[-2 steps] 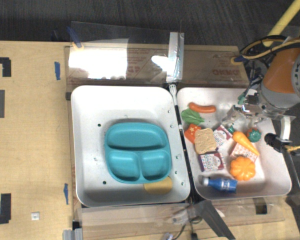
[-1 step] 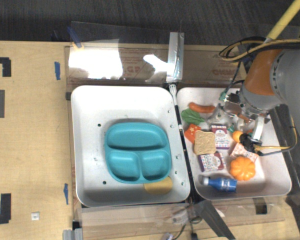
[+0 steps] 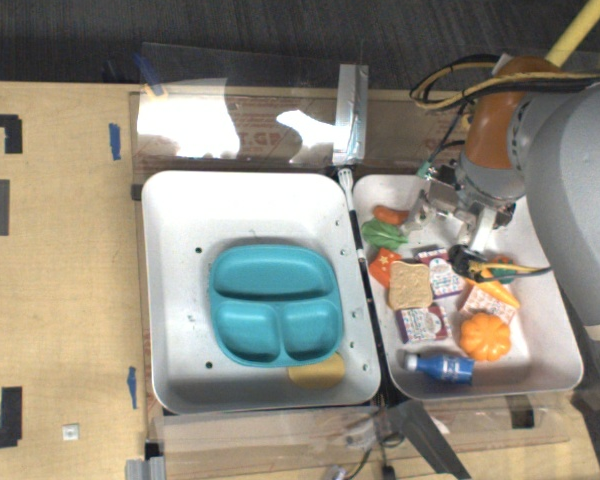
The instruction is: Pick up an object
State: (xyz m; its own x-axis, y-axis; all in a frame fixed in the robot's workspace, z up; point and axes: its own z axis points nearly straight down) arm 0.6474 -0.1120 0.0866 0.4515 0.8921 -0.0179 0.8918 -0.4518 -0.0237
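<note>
Arm enters from right, gripper [image 3: 458,226] low over right bin [image 3: 560,363], above clutter of toy food; finger state cannot be told; nothing seen held. Candidates lie in bin: bread slice [image 3: 411,285], orange pumpkin [image 3: 485,336], blue bottle [image 3: 442,368]; left bin [image 3: 170,268] holds teal tray [image 3: 276,303]. Judgement: pick not yet made; grasp and lift remain.
</note>
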